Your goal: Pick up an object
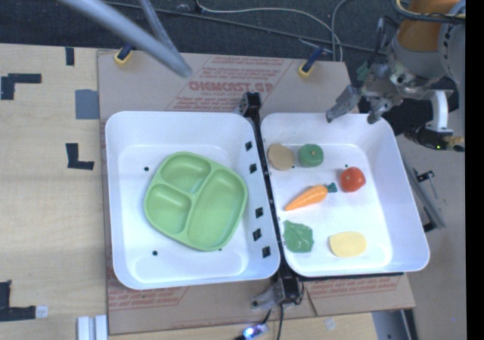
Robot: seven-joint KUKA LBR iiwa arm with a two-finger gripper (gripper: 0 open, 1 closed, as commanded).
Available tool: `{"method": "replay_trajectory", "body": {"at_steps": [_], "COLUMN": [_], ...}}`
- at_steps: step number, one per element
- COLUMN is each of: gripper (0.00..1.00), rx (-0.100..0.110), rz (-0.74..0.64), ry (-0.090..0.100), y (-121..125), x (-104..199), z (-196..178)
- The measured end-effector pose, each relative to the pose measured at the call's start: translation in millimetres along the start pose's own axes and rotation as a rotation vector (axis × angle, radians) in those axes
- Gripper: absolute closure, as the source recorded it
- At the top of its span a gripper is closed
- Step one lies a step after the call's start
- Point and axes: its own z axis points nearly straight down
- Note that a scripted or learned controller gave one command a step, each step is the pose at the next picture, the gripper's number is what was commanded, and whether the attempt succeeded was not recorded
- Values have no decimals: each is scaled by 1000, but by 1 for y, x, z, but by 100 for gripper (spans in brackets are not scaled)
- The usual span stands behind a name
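The right bin [401,172] holds several toy foods: a tan round piece [280,156], a green round piece [310,155], a red tomato [352,179], an orange carrot [308,196], a green leafy piece [298,236] and a yellow slice [347,244]. My gripper [355,109] hangs above the far right corner of that bin, fingers spread open with nothing between them. It is well above and behind the foods.
The left bin [125,180] carries a green divided plate [197,200]. A black divider with clips [261,180] runs between the bins. Cables [249,10] and yellow clamps [308,66] lie behind them on the cardboard sheet.
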Motion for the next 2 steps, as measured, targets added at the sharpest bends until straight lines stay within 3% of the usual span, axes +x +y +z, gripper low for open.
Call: {"method": "replay_trajectory", "body": {"at_steps": [1, 2], "gripper": [0, 0], "rx": [-14, -8], "rz": [-4, -3], "ry": [-2, -3], "y": [3, 0], "x": [1, -7], "z": [-9, 52]}}
